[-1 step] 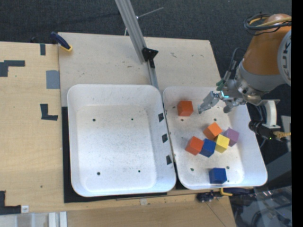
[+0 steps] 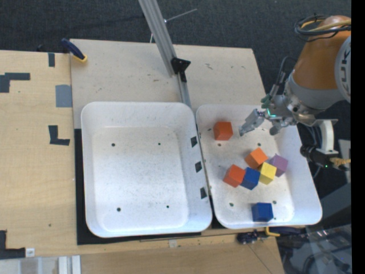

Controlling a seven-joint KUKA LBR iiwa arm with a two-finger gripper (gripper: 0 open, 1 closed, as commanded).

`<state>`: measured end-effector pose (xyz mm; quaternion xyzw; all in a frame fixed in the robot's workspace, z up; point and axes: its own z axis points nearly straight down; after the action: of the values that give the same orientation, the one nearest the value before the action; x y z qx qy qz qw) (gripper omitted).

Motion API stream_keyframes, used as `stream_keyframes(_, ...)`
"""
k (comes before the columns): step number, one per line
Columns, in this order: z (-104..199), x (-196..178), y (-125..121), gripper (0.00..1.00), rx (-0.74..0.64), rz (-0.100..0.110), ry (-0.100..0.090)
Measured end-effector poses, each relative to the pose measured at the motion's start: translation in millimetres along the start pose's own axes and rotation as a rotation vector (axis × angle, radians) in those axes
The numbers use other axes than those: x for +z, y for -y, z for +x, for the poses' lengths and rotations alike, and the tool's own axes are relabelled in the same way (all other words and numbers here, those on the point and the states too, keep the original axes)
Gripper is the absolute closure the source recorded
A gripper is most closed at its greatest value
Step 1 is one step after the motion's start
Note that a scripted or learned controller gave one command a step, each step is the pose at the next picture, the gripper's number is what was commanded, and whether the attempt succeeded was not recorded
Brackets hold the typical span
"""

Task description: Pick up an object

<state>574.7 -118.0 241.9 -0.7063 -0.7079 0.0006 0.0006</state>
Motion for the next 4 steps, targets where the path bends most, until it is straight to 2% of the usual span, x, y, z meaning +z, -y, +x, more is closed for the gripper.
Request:
stream_keyframes(1, 7, 57, 9, 0.0, 0.001, 0.006, 0.0)
stream_keyframes(2, 1, 114, 2, 0.0, 0.002, -0.001, 0.003)
stream_keyframes(3, 2, 129, 1, 0.0, 0.0, -0.005, 0.001)
stream_keyframes(4, 3, 122, 3, 1.0, 0.0, 0.0, -0.001)
